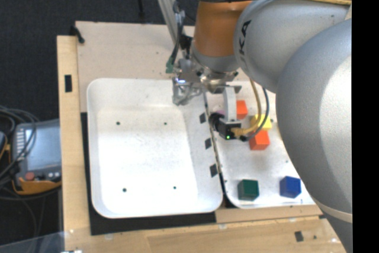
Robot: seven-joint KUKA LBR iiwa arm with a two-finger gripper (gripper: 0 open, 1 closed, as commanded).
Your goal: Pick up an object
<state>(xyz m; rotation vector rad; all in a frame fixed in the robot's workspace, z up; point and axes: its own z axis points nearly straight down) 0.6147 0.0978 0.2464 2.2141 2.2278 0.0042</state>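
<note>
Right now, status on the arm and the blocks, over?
Gripper low over the bins' far end, nothing seen held. Green cube, blue cube, orange blocks loose in right white bin.

The two bins, left [148, 145] and right [260, 198], look like smooth white plastic with a faint speckle. The table [118, 47] is matt, pale wood-like board. The arm [296, 26] has a smooth, satin grey shell with a glossy orange band [222, 15]. The green block [249, 189] and blue block [290, 186] look matt.

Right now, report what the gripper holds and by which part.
Cannot be told: the gripper hangs over the bins' far edge, with no object seen between its fingers.
</note>
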